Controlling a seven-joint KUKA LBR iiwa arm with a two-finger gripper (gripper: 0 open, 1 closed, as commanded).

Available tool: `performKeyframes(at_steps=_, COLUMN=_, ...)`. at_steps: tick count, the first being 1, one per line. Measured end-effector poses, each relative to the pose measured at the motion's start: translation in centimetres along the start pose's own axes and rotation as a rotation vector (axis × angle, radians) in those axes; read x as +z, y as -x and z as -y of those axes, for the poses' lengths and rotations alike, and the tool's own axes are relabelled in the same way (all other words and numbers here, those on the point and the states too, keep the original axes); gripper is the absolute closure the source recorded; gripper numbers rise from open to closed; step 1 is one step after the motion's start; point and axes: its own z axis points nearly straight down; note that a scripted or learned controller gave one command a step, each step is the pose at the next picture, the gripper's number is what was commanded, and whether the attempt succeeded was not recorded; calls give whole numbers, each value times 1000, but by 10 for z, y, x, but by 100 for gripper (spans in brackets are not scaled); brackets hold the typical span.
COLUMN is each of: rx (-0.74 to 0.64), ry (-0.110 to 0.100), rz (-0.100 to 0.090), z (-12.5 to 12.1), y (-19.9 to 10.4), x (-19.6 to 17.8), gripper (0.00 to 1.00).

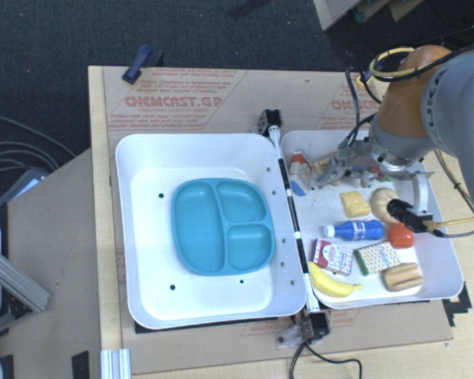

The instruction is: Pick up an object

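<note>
In the right bin (450, 279), the gripper (341, 168) is lowered near the bottle (355, 230) and banana (332, 283); its grip cannot be told

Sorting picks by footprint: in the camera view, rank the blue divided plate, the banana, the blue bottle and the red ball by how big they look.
1. blue divided plate
2. banana and blue bottle, too alike to rank
3. red ball

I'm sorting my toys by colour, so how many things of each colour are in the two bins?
Blue: 2, the divided plate and the bottle
Yellow: 2, the banana and the yellow block
Red: 1, the red ball
Tan: 1, the bread piece
Patterned: 2, the small carton and the sponge
Total: 8 that I can tell apart; some things under the gripper are too jumbled to count.
</note>
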Motion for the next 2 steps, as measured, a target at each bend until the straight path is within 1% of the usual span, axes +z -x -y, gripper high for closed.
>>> performKeyframes(at_steps=1, rx=10, ry=-46, rz=-7, z=-33, y=5, x=16, gripper=0)
performKeyframes(at_steps=2, rx=12, ry=-44, rz=1, z=-33, y=-6, x=16, gripper=0)
